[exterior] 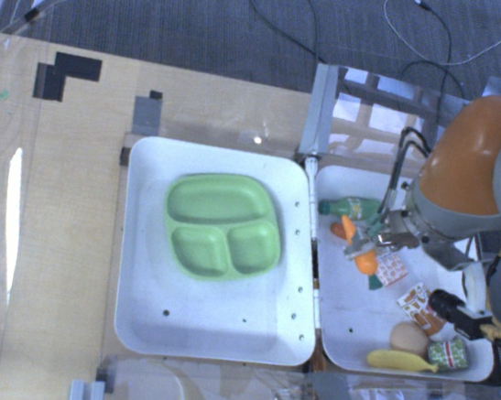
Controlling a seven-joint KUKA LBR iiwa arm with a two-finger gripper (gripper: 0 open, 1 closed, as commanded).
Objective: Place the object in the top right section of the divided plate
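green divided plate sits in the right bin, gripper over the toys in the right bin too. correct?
Not quite. The camera view shows the green divided plate in the left bin, apart from the toys. The gripper is over the toys in the right bin, as you said.

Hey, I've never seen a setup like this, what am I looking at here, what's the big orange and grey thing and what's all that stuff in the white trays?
The big orange and grey thing is a robot arm, reaching in from the right. The one camera sits above the bench and looks down at a slant. At the arm's tip is a two-finger gripper, low over the right bin, among small toy foods: a carrot, an orange piece, a green bottle, a banana, an egg and some packets. Whether it grips anything is unclear. The left bin holds a green divided plate with three sections, where an item should go.
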